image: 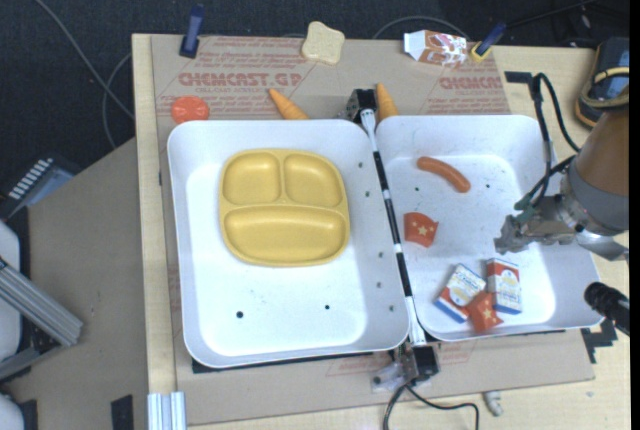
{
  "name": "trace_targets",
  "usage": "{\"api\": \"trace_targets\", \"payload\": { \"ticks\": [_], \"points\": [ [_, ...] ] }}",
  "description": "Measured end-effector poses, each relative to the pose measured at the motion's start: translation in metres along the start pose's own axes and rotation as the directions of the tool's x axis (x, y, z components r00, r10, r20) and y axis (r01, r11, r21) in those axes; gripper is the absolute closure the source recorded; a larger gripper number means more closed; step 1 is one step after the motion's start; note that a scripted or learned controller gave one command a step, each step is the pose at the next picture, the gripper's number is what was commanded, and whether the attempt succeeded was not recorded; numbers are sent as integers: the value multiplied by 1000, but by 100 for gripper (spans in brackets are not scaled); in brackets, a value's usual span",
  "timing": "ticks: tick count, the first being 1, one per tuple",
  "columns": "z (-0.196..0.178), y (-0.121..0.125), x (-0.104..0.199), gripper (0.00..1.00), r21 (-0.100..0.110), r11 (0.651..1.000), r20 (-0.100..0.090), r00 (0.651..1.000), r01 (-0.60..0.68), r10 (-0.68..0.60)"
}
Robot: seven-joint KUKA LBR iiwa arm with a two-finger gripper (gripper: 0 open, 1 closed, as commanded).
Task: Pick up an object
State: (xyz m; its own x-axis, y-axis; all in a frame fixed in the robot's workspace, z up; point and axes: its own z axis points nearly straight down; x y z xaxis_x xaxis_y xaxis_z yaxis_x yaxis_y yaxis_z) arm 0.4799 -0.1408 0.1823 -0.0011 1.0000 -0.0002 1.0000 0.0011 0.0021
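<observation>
Near the front of the right bin [520,133], a small carton [505,284] stands closest to the pincer [512,236], lying just below it in the camera view, toward the counter's near edge. Its long axis runs roughly from far to near, slightly tilted. Touching or almost touching its left side are a red piece [484,314] and a second carton [459,290], which lies on a slant; whether the three actually touch cannot be told. Left of the pincer and a little farther off sits a red packet [420,229], standing apart from everything else. A sausage [443,172] lies farther back still, its long axis running diagonally from upper left to lower right.

The pincer hangs low over the bin's right part, with nothing visible in it; whether it is open or closed cannot be told from this angle. Judging by the layout, the nearest target calls for a short move toward the near rim, though the crowded neighbours could spoil a clean grasp there. The left bin [200,298] bears a yellow tray [285,206], well apart from the arm.
</observation>
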Motion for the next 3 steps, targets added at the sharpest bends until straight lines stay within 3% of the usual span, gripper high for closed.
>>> {"api": "trace_targets", "payload": {
  "ticks": [1, 2, 3],
  "points": [
    [1, -1, 0, 0, 2, 1000, 0, 1000, -1, 1],
    [90, 2, -8, 0, -6, 1000, 1, 1000, -1, 1],
    [92, 4, -25, 0, -10, 1000, -1, 1000, 1, -1]
  ]
}}
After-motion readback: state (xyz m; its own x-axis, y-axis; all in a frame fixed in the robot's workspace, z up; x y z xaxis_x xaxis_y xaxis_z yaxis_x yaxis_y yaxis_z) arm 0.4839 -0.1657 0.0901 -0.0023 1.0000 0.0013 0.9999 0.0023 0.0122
